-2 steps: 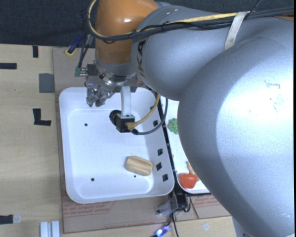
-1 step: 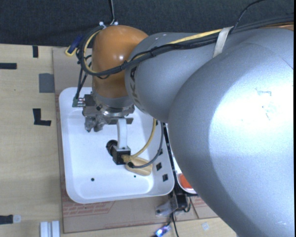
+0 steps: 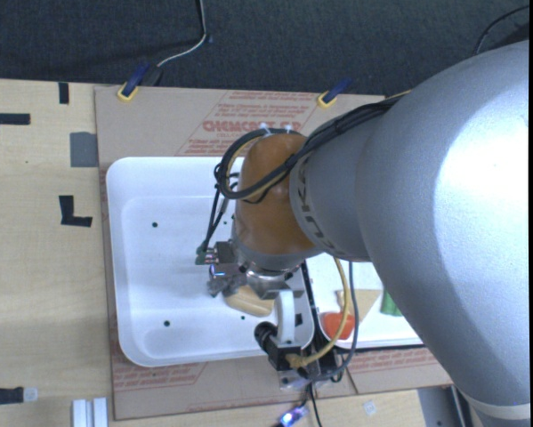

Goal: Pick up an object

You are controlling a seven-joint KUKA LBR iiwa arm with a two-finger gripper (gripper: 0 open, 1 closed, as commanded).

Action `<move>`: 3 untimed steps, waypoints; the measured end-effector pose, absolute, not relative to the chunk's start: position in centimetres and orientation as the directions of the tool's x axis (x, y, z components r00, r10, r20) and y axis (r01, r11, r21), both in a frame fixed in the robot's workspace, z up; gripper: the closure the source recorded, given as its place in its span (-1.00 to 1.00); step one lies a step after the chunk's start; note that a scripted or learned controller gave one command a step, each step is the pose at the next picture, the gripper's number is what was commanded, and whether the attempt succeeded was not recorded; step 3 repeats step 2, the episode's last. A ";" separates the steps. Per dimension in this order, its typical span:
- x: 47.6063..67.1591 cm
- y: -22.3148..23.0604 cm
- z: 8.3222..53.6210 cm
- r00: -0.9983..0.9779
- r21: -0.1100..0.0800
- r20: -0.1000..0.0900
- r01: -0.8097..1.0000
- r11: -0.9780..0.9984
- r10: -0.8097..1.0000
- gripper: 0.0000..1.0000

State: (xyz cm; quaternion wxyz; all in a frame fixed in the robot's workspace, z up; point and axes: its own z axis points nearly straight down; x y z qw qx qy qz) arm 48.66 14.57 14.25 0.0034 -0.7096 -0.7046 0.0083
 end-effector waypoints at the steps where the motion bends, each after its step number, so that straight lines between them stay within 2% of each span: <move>1: 52.3 11.3 13.9 0.001 -0.003 -0.001 1.000 -0.001 1.000 1.00; 3: 51.5 10.9 14.2 -0.001 -0.005 0.000 1.000 0.001 1.000 1.00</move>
